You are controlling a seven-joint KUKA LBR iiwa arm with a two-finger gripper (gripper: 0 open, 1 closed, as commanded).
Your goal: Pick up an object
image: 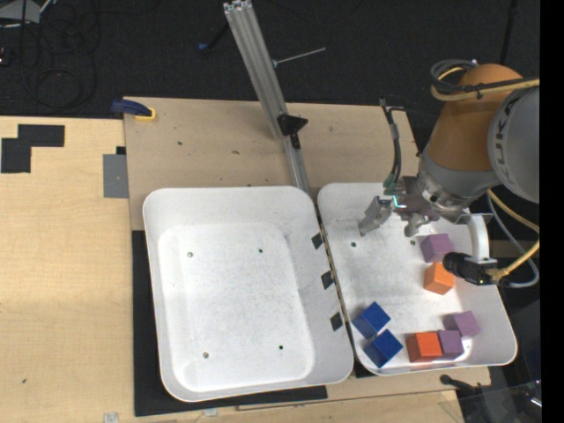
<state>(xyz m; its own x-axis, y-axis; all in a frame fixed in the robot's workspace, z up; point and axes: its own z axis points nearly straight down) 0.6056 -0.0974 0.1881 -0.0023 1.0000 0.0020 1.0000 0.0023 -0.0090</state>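
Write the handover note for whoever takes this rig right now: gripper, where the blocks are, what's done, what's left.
Gripper: open, holding nothing, over the upper part of the right bin.
Blocks, all in the right bin: purple block and orange block near the right side, just below the wrist; two blue blocks near the lower left; red-orange block with two purple blocks along the bottom edge.
Done: nothing picked.
Left: descend on one block, close, lift. The upper purple block looks nearest.
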